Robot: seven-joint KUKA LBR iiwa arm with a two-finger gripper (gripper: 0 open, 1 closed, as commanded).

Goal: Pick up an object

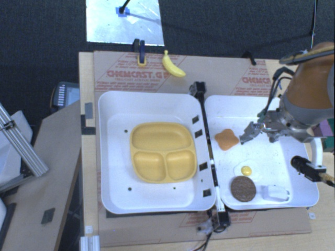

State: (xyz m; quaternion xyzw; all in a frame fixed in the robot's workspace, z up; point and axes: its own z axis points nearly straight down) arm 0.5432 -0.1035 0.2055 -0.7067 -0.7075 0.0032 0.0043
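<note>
Nearest the camera, at the right bin's 6 o'clock edge, lie a brown disc and, just to its 3 o'clock, a pale clear-looking piece too faint to identify; a small yellow piece sits just beyond the disc at 12 o'clock. Farther in, an orange piece rests near the bin's 9 o'clock wall, and the end effector hangs just to its 3 o'clock, close but apart from it; whether its tips are spread or pressed together cannot be told at this slant, and nothing shows between them. The orange piece looks like the likeliest target: probably light, stiff toy food with a smooth, somewhat slippery skin, best pinched across its narrower width from above. The flat disc would likely be harder to get a hold under. In the left bin a yellow divided tray lies at the centre. Beyond both bins, at 12 o'clock, a banana and a yellow clamp rest on a brown sheet covering the tabletop, printed in red with "CHEMCAST", readable at the left and partly again at the right. Farthest off lies a shiny square panel.
</note>
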